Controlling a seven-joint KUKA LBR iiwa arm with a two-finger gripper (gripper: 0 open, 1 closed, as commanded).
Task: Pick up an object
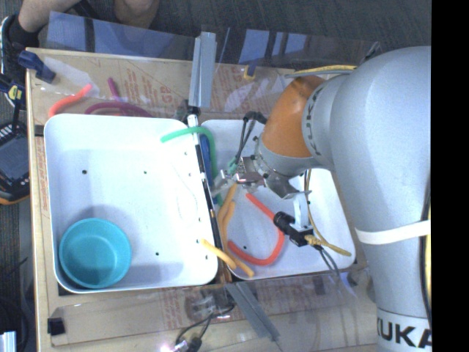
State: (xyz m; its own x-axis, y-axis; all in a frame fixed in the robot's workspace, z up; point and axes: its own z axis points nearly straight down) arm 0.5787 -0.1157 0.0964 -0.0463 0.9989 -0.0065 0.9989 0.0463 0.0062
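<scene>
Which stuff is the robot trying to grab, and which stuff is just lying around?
For the job:
- claw, low in the right bin
- orange strap
- yellow sticks

Just lying about:
- blue bowl in the left bin
- green tube on the divider
- red and pink tubes behind the bins

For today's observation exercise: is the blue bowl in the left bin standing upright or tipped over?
Upright. The blue bowl sits in the left bin's near corner with its round opening facing up and its inside visible.
</scene>
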